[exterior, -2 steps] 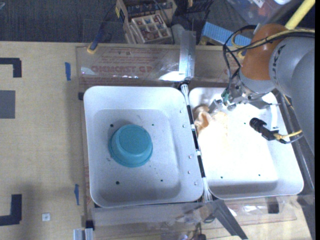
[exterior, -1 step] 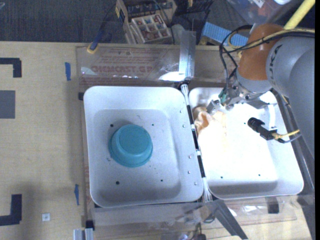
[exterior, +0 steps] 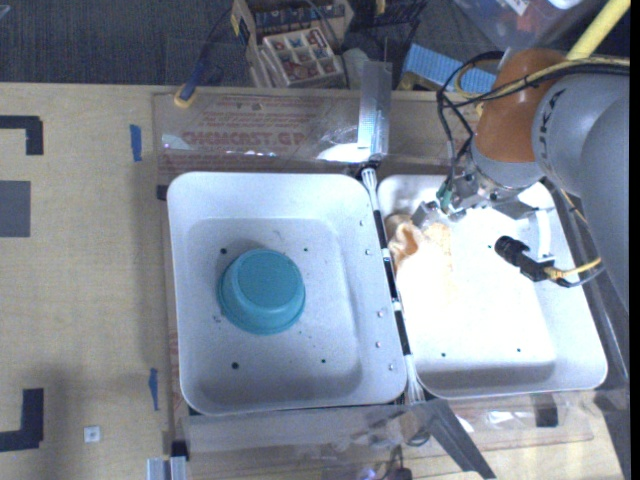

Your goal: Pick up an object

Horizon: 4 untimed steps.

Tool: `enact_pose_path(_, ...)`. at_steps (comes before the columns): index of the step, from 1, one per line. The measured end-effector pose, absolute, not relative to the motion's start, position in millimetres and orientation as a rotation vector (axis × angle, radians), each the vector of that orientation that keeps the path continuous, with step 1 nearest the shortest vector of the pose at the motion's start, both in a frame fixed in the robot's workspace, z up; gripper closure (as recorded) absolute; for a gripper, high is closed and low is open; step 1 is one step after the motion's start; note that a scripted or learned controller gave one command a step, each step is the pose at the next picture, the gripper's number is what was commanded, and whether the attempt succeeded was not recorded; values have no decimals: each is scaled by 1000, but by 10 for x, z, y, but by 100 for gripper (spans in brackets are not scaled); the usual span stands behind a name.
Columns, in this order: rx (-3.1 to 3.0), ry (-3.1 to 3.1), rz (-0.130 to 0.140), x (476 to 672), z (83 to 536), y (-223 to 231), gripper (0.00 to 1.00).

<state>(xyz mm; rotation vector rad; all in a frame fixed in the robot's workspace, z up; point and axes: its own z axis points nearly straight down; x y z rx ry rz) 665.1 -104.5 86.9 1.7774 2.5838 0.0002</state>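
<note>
Low in the frame's left half a blue bowl sits upside down in the left bin, while higher at right the gripper hangs over the right bin beside a pale orange-tan object, its grip state unreadable.

Teal bowl in white left bin — tan-orange object in white right bin.

Pale wood bench top fills the left of the frame, black angle marks and blue tape bits on it — dark carpet floor across the top, a clear plastic sheet at upper centre — strong glare at right.
</note>
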Motion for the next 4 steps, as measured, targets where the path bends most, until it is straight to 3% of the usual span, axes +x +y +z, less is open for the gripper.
enact_pose_path(1,2019,2398,4,6686,864,-1019,0)
enact_pose_path(2,2052,2376,-1,6675,1379,-1325,0)
enact_pose_path(3,2061,2374,-3,6331,1013,-1258,0)
enact_pose_path(4,1872,2516,0,6682,864,-998,0)
